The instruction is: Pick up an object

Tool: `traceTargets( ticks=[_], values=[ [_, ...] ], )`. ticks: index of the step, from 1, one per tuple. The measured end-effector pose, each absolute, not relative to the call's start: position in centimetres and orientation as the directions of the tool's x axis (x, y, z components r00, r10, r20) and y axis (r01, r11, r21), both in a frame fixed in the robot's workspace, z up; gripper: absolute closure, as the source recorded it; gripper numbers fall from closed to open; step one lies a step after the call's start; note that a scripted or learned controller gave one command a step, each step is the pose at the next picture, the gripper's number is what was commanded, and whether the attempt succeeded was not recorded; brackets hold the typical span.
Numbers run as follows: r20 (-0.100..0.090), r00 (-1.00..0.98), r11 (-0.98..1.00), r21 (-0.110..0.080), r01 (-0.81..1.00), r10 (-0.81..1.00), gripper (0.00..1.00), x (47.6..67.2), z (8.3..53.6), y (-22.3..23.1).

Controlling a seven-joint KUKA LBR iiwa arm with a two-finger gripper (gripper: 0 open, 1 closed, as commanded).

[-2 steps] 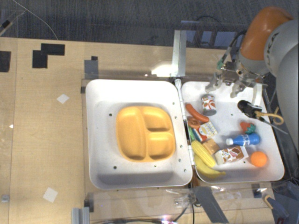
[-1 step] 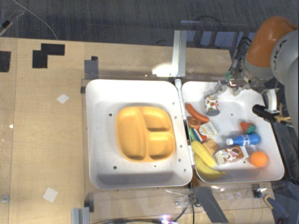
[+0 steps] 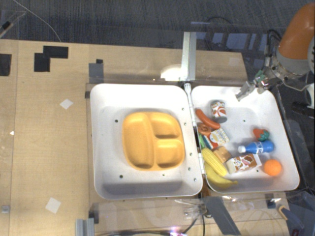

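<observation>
Gripper point(image 3: 246, 91) hangs at the upper edge of the right bin point(image 3: 281, 116), near its far right corner, w/ the grey arm and orange band point(image 3: 297, 31) rising behind it toward the upper right. Can't tell its state; nothing visible in its grasp. All pickable stuff lies below the gripper, inside the right bin. Closest is a small can point(image 3: 218, 110) w/ red-and-white label, just below and a bit left of the gripper, apart from it. Left of the can and slightly lower, a red sausage point(image 3: 207, 120) lies slanted near the divider between bins. Further below that sits a colourful packet point(image 3: 215, 138), then a brown piece point(image 3: 222, 154) touching a yellow corn cob point(image 3: 213, 162), w/ a banana point(image 3: 219, 178) under them along the bin's lower left wall. Beside the brown piece is a red-and-white carton point(image 3: 244, 163), lying on its side. Almost straight below the gripper, a blue bottle point(image 3: 256, 147) w/ white cap lies on its side, and just above it a small red-and-green item point(image 3: 261, 133), maybe a strawberry or similar, too small to tell. Furthest down, toward the lower right corner, an orange point(image 3: 272, 168) sits next to the carton. Well to the gripper's left, the left bin point(image 3: 101, 146) holds a yellow divided tray point(image 3: 152, 139) w/ three compartments, roughly centred. Both bins rest on a light wood bench point(image 3: 44, 132).
</observation>
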State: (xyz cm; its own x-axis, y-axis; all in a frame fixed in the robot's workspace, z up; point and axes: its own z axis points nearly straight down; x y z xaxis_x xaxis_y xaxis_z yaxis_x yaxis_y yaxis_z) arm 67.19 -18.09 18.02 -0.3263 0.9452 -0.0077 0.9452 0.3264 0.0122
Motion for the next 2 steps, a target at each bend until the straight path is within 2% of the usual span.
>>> traceTargets(
  ticks=[1,2],
  values=[
    [-0.008,-0.486,0.486,0.009,0.874,0.874,0.00,63.3,8.9,-19.8],
    [-0.003,-0.228,0.228,0.008,0.974,0.974,0.00,66.8,8.8,-16.0]
  ],
)
